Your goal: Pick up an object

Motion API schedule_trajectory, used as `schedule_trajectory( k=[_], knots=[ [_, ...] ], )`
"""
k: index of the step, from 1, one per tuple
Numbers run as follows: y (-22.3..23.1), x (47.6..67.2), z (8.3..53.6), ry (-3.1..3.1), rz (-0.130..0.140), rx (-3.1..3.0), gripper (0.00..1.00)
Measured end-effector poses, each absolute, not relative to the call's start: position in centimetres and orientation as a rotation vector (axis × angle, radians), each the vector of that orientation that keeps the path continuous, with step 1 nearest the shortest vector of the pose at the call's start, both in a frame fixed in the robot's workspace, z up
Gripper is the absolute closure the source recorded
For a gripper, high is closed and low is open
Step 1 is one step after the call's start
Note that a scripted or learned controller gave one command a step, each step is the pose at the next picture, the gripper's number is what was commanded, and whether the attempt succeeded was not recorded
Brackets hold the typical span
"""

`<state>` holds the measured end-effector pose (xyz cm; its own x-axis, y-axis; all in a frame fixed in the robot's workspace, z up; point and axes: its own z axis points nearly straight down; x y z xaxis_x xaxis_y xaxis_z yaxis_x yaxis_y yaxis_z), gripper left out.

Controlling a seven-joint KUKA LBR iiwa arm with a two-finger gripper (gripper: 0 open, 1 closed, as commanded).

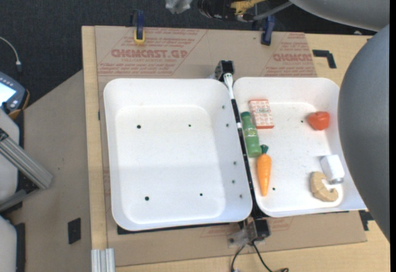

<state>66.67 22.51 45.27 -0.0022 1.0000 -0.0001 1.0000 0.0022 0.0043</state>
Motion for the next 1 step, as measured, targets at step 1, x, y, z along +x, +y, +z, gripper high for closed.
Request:
schedule_trajectory(
  k=[1],
  knots=[
    [22.63, 66.71, 46.16, 2.223, 0.006, 2.213, 1.00]
  ],
)
